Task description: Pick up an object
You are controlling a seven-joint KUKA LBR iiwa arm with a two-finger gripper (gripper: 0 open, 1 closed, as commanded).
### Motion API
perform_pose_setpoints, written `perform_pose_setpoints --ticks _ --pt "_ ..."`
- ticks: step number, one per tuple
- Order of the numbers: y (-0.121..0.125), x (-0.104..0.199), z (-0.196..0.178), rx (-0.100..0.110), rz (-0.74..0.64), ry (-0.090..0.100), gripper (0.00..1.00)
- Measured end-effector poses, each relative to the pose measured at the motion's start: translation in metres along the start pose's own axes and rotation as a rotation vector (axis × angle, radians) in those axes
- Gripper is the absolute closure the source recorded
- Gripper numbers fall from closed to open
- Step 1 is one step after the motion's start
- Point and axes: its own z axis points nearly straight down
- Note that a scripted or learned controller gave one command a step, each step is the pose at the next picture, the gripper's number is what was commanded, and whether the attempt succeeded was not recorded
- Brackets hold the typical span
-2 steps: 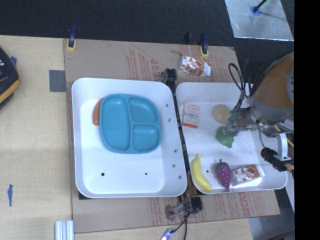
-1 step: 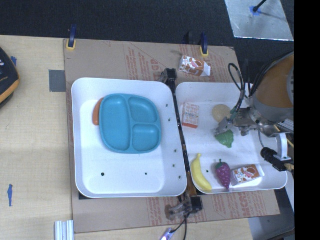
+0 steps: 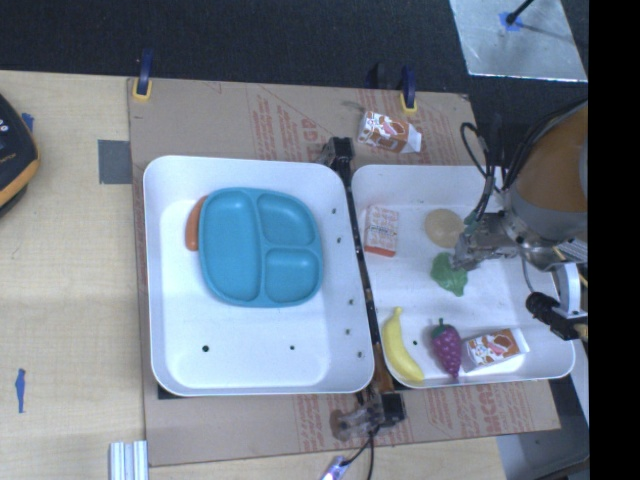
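- Two white bins (image 3: 250, 368): smooth plastic, slight sheen.
- Blue divided plate (image 3: 262, 246): moulded plastic, smooth, matt to satin.
- Bench top (image 3: 60, 298): pale wood-grain surface, matt.
- Sheet under the bins (image 3: 250, 118): brown cardboard, printed, matt.
- Banana (image 3: 402, 348) and grapes (image 3: 446, 348): glossy, plastic-looking.
- Far floor (image 3: 250, 18): dark, rough, carpet-like.

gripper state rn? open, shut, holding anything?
Gripper: cannot be told. It sits low in the right bin, right at the green toy, beside the tan round piece. No object is visibly lifted.
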Motion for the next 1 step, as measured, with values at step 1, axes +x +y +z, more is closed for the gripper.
perform_pose_setpoints --ticks 1 --pt "0.0000 0.0001 0.0001 0.000 -0.001 0.000 0.00"
